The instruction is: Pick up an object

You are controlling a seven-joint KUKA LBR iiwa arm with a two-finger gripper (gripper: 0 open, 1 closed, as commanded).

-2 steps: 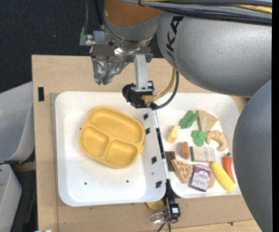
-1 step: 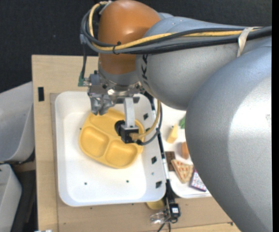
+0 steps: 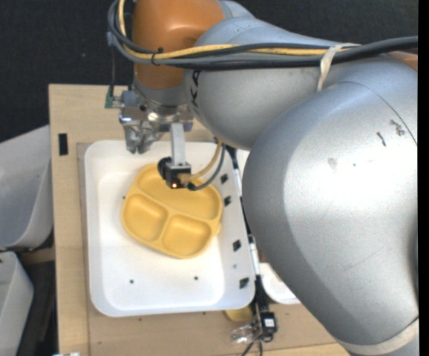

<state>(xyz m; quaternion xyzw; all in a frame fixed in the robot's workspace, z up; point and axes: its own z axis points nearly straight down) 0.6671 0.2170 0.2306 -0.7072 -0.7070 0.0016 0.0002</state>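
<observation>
Your pincer (image 3: pixel 139 141) hangs over the far edge of the bin (image 3: pixel 103 273); you cannot tell whether it is open. The tray (image 3: pixel 171 217) lies just nearer than it, ungripped.

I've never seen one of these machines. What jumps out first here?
The huge grey arm bulks over the right side, with its orange band at the top. Below it, a yellow divided plate lies in a white bin. The gripper hangs just beyond the plate's far edge.
</observation>
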